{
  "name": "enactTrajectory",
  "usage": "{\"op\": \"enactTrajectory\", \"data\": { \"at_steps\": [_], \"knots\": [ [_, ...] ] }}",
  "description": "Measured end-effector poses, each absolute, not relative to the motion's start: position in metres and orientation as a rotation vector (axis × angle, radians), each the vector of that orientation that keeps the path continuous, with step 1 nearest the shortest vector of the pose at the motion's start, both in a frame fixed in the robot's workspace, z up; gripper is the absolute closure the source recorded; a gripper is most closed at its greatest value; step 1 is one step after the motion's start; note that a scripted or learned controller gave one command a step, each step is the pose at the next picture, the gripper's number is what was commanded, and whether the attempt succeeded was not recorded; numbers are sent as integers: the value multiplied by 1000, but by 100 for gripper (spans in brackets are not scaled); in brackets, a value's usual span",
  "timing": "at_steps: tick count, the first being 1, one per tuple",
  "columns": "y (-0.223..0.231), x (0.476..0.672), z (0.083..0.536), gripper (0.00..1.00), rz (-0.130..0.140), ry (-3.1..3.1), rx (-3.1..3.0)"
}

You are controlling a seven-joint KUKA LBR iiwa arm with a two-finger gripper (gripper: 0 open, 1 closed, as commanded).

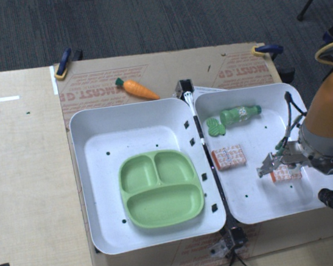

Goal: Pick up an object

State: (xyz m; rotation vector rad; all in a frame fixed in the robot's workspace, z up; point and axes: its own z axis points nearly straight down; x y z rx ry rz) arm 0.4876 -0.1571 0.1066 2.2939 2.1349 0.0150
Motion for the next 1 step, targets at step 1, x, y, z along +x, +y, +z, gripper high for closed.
{"op": "enactTrajectory", "data": {
  "at_steps": [1],
  "knots": [
    [-194,490,96,0,10,2331,2098]
  ]
}}
